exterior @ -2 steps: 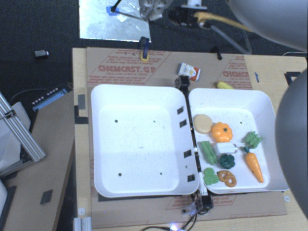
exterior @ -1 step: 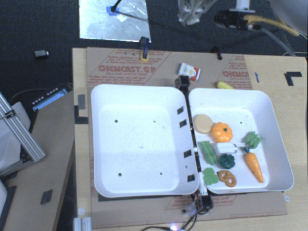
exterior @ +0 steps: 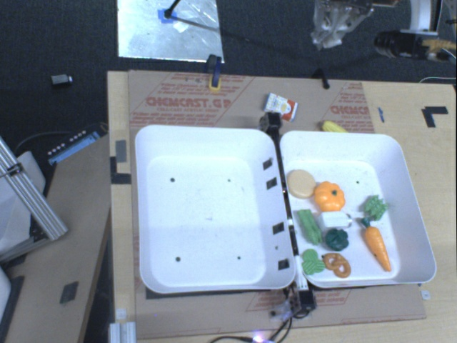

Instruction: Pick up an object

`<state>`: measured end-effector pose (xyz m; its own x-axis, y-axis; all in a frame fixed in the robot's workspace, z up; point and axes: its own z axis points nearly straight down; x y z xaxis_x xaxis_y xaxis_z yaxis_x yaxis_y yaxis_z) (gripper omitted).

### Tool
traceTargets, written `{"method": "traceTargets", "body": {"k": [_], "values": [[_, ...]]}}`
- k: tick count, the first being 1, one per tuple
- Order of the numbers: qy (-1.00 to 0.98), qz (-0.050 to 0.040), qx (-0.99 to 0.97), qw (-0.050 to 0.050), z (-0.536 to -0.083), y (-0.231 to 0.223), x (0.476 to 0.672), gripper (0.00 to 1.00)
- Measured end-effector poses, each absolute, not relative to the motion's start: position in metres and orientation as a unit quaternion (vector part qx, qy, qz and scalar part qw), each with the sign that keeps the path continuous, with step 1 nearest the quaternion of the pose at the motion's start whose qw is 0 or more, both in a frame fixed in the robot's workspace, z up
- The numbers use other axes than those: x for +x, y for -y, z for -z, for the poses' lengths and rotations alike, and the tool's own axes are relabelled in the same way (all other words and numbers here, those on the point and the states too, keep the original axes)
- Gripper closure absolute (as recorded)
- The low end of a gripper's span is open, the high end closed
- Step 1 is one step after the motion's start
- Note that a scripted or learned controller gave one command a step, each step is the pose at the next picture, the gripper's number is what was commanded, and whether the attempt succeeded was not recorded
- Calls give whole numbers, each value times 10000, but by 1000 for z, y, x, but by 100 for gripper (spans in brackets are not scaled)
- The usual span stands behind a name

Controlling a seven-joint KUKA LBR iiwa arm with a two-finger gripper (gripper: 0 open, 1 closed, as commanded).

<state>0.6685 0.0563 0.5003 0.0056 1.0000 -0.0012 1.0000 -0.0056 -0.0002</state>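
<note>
My gripper [exterior: 330, 36] hangs high at the top of the camera view, above the bench's far edge and well clear of both bins; nothing shows between its fingers. The right bin [exterior: 407, 184] holds several toy foods: a tan round cookie [exterior: 300, 184], an orange pumpkin [exterior: 328, 196], a carrot [exterior: 376, 245], a green leafy piece [exterior: 374, 207], a green cucumber slab [exterior: 309, 226], a white block [exterior: 335, 219], dark broccoli [exterior: 336, 239], a pretzel [exterior: 337, 264] and a green round piece [exterior: 312, 262].
The left bin [exterior: 203, 206] lies beside the right one. A yellow banana [exterior: 333, 127] and a small white-and-orange carton [exterior: 280, 106] rest on the cardboard behind the bins. A shiny metal sheet [exterior: 169, 20] lies on the floor at the back.
</note>
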Motion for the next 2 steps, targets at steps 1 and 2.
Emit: {"method": "traceTargets", "body": {"k": [1,2], "values": [[-7051,8,7092,6,-459,37,668,100],[-7088,-12,7054,13,-476,6,669,100]]}}
